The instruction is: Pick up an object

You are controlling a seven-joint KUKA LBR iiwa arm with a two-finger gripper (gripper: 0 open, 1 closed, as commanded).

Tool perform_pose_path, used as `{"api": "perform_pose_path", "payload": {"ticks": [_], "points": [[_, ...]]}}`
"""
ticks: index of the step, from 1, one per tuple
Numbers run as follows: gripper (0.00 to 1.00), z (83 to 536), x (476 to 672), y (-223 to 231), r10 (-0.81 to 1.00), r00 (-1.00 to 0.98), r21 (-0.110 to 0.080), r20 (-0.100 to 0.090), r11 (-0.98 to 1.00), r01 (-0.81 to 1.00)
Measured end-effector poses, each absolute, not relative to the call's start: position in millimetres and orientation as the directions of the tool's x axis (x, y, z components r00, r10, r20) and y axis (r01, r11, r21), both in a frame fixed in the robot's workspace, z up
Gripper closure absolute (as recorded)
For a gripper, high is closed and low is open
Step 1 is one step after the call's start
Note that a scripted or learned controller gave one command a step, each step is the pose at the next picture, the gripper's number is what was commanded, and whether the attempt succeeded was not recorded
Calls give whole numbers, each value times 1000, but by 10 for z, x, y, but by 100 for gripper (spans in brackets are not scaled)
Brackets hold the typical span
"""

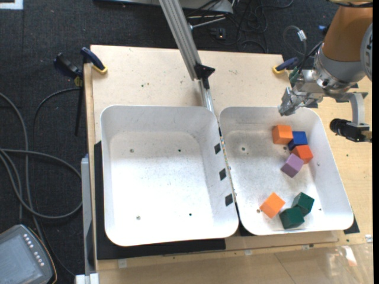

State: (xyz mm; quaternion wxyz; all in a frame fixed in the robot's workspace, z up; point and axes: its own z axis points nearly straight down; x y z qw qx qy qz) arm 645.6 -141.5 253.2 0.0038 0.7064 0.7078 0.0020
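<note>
- Arm point(346, 31): enters from the upper right corner of the camera view; the orange band is the largest visible part, with a grey section below it at the wrist.
- Wrist: angled downward and to the left, with cables running along its upper side.
- Tool point(289, 106): metallic grey, mounted at the lower left end of the wrist and pointing down and left.
- Tool state: the tip is small and partly in shadow; finger spacing cannot be determined.
- Nothing is visible between the fingers.

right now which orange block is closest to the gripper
The orange block at the top of the right bin, touching the blue block, just below the gripper.
</note>
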Motion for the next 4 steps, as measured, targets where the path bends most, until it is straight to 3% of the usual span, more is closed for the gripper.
{"api": "perform_pose_path", "payload": {"ticks": [1,2,4], "points": [[100,2967,6471,-1415,1000,-3,7,-2,3,1000],[100,2844,6341,-811,1000,-8,-1,2,8,1000],[100,2712,5943,294,1000,-9,-1,2,9,1000]]}}
